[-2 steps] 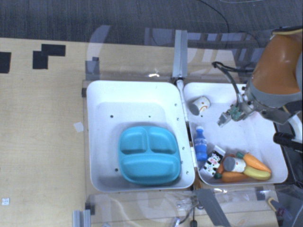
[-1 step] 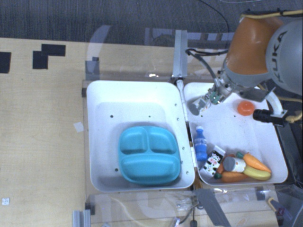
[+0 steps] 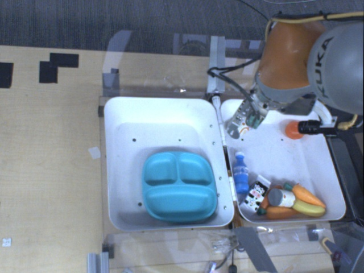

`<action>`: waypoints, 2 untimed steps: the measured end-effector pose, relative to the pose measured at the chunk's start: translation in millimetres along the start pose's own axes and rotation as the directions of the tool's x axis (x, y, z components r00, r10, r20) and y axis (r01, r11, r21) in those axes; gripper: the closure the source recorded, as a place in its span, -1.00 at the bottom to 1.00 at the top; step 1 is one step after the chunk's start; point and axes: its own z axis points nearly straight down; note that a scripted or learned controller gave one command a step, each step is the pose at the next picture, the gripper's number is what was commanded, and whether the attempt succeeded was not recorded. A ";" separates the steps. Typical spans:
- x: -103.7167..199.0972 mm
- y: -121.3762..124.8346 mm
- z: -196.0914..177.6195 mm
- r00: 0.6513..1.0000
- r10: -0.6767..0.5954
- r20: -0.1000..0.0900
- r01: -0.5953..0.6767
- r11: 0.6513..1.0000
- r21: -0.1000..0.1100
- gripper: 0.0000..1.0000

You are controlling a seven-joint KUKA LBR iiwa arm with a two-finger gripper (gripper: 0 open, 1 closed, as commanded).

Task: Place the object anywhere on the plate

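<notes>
The task does not say which thing is meant. The loose things all lie in the right bin (image 3: 335, 206). A blue bottle (image 3: 240, 174) lies along that bin's left wall, about halfway down. Just below it, near the bin's front left corner, is a small black and white toy (image 3: 255, 197). Beside the toy sits a grey round thing (image 3: 276, 197). An orange carrot (image 3: 307, 195) lies tilted near the front edge, with a yellow banana (image 3: 310, 209) just under it. Another orange piece (image 3: 278, 212) lies along the front edge, touching the grey thing. A small orange thing (image 3: 293, 130) rests near the bin's back right part, well apart from the rest.

The blue plate (image 3: 179, 185) sits in the left bin (image 3: 122, 152), near its front edge. It has three parts, and nothing lies on it.

The gripper (image 3: 238, 131) hangs over the back left corner of the right bin, close to the wall between the two bins. It cannot be told if it is open or closed. Nothing shows between its tips. The grey and orange arm (image 3: 310, 53) comes in from the back right.
</notes>
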 end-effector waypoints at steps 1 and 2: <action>45.1 -0.5 10.2 0.969 -0.248 -0.001 0.248 0.969 0.000 1.00; -43.9 -26.2 13.6 0.903 -0.430 0.004 0.430 0.903 0.000 1.00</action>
